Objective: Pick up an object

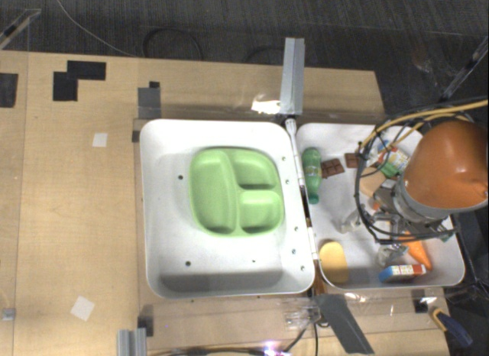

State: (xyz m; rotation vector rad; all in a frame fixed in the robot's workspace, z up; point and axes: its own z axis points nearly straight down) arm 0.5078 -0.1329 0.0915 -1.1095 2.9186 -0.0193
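- While the arm hangs low over the right bin, nothing can be seen lifted clear of that bin, so the pick reads as not yet accomplished.
- End effector: below the orange band and a tangle of cables, near the bin's front right corner. Its opening cannot be told from this view, and no object can be confirmed in its hold.
- Right bin, contents, all apparently resting on the bin floor:
  - green bottle, lying along the left wall, beside the divider between the bins.
  - small brown block, just beside the bottle.
  - yellow rounded item, at the front left corner.
  - orange piece, just beside the end effector, to its right.
  - blue and white box with a red end, lying flat at the front edge, directly below the end effector in the picture.
- Left bin: holds a green divided tray, three compartments, resting near the centre, well apart from the arm.
- Tabletop: tan board bearing both bins.
- Likely candidates, as a judgement: the orange piece or the blue and white box, being nearest.
- Done: arm positioned inside the right bin, close to objects.
- Left: a secure hold on one object, then lifting it off the bin floor.
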